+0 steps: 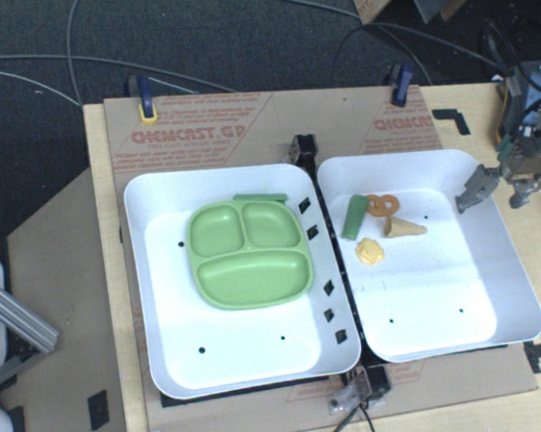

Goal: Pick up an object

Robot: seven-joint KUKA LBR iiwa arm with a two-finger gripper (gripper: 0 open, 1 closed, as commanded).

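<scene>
You have the worktop carrying two shallow white bins side by side. The left bin holds one big thing, a green divided plate, with a thin green strip lying just beyond its far edge. The right bin holds the small things, bunched in its far left part: a green block, a tan cone, an orange pretzel shape and a yellow lump.

Your arm comes in from the right, and the claw sits at the far right corner of the right bin, above its rim. You cannot tell from here whether it is released or clenched; nothing shows between its tips.

What matters for your pick, as I judge it: the cluster lies well apart from the claw, across the bin floor toward the divider. The cone is the nearest piece, its long axis running roughly along the line from claw to cluster. The green block's long axis runs roughly across that line.
</scene>
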